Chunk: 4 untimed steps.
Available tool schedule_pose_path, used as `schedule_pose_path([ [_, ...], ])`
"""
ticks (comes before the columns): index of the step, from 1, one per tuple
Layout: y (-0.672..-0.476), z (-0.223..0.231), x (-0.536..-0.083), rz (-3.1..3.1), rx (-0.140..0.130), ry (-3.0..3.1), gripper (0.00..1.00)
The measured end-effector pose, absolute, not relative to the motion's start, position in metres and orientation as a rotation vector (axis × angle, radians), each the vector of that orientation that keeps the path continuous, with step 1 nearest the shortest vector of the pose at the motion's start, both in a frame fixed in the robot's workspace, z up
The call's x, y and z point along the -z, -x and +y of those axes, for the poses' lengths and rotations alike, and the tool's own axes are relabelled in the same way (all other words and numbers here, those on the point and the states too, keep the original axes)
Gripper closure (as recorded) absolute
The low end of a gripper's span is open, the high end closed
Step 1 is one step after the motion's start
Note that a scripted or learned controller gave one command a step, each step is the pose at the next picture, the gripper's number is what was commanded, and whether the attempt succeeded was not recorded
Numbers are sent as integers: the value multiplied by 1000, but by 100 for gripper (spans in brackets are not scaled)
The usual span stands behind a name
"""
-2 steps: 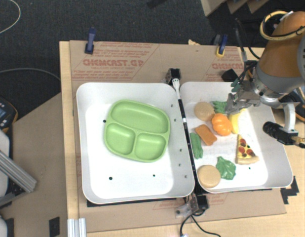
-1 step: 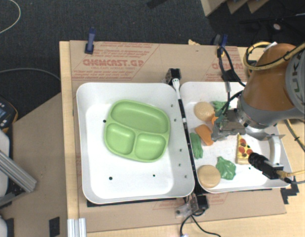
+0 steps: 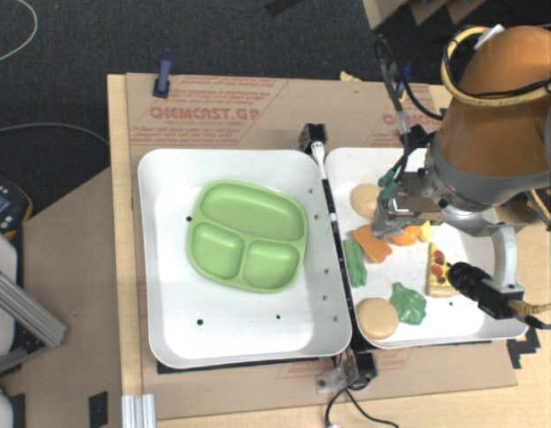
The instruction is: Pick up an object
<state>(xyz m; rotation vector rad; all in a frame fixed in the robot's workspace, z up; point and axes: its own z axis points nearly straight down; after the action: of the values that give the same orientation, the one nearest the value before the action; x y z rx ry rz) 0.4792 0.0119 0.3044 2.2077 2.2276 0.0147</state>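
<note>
So, you've got the table (image 3: 70, 239) topped with a printed cardboard sheet (image 3: 213, 110), with two white bins side by side on it. The arm (image 3: 498, 87) comes in from the right and hangs over the upper half of the right bin (image 3: 458, 326).

The left bin (image 3: 160, 266) holds one green three-compartment plate (image 3: 247, 234), lying flat near the middle.

All the small toy food is in the right bin:
- Upper tan round piece (image 3: 364, 200), near the divider and just left of the hand (image 3: 389, 224).
- Lower tan round piece (image 3: 377, 317), at the bin's near edge, well below the hand.
- Green leafy piece (image 3: 407, 303), touching the lower tan round on its right.
- Orange wedge (image 3: 376, 248), directly under the hand tip and down-left of it. This is the closest thing to the hand, and you can't tell from this angle whether they touch.
- Green strip (image 3: 354, 263), against the divider and beside the wedge's left end.
- Pizza slice (image 3: 437, 270), right of the wedge and clear of the hand.
- Yellow-orange bit (image 3: 414, 234), tucked just beside the hand on its right and partly hidden by it.

Hand state: you can't tell whether it's open or closed, because the wrist body blocks the view. Nothing is visibly gripped.

A blue clip (image 3: 162, 76) sits at the sheet's top left corner.
</note>
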Motion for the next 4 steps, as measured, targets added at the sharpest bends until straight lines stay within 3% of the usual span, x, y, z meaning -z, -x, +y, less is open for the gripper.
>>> schedule_pose_path([
  [1, -479, -66, -286, 2214, 3, -2230, 100],
  [2, -498, -24, -178, 2232, 10, -2225, 100],
  [3, -480, 31, -264, 2227, -11, -2211, 100],
  [4, -479, 63, -270, 2226, -4, -2216, 100],
])
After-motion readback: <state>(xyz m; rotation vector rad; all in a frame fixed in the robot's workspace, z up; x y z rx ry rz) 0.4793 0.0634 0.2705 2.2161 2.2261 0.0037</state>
